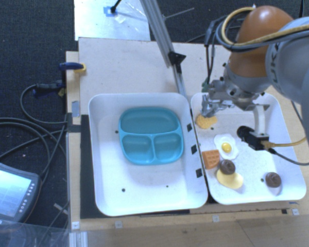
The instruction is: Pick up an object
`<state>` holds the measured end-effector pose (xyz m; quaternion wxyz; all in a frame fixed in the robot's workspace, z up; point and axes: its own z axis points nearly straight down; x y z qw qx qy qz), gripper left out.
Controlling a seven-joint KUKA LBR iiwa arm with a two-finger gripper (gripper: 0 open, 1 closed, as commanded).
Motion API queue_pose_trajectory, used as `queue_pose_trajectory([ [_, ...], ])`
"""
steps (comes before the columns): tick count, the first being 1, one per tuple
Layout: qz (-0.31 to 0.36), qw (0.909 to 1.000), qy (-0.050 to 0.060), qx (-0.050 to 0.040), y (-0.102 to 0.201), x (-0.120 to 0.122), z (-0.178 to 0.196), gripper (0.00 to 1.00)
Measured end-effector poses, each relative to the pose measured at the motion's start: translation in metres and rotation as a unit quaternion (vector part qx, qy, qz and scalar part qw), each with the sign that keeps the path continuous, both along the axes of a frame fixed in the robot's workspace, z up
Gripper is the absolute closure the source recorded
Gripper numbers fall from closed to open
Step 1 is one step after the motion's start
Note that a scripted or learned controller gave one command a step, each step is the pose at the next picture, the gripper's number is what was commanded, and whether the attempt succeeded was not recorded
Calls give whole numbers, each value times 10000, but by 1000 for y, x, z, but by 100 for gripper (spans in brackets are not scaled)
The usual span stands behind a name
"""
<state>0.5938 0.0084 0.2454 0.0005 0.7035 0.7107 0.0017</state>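
My gripper (208, 108) hangs low over the upper left corner of the right bin (291, 138). Directly beneath its tip lies a flat tan cookie-like piece (206, 122), partly covered by it. I cannot see whether the gripper touches that piece. Further down the bin lie a fried egg toy (226, 147), an orange square cracker (211, 158), a small brown round piece (227, 166) resting against a yellow piece (232, 180), and another brown round piece (272, 179) near the bin's lower right corner.
The left bin (105, 179) holds a blue divided plate (150, 135). A black plug with a yellow cable (251, 137) hangs over the right bin beside the egg. A slanted metal pole (162, 32) crosses above the bins' shared wall.
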Motion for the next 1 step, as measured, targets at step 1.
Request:
queue_pose_trajectory([
  [1,-1,10000,5,-3,41,22,-14,100],
])
